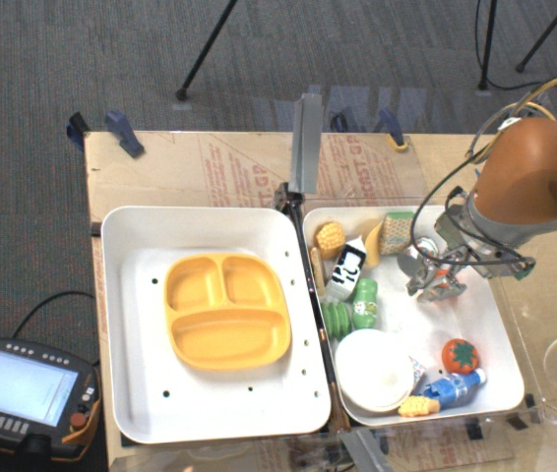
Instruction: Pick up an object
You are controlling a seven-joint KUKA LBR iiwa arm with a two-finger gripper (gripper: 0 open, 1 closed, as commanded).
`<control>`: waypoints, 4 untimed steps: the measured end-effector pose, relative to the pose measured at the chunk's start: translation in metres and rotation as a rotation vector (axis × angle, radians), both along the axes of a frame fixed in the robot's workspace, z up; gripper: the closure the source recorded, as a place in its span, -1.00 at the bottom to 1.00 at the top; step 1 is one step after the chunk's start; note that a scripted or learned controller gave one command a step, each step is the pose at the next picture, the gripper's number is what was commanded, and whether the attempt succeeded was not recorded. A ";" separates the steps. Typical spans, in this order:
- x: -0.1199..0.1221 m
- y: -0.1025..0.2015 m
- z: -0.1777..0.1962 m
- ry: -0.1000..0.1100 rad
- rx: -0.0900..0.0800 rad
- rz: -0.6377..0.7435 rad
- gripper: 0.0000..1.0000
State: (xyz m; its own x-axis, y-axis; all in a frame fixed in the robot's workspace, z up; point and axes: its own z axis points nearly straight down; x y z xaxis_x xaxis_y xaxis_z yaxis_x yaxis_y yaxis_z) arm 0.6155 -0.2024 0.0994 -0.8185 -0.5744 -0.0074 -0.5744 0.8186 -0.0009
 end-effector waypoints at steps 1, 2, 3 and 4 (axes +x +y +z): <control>-0.047 -0.001 -0.012 0.007 0.000 -0.208 1.00; -0.047 0.000 -0.012 0.006 0.000 -0.207 -1.00; -0.022 0.029 -0.012 0.004 0.000 -0.041 -1.00; 0.000 0.069 -0.010 0.007 -0.007 -0.046 -1.00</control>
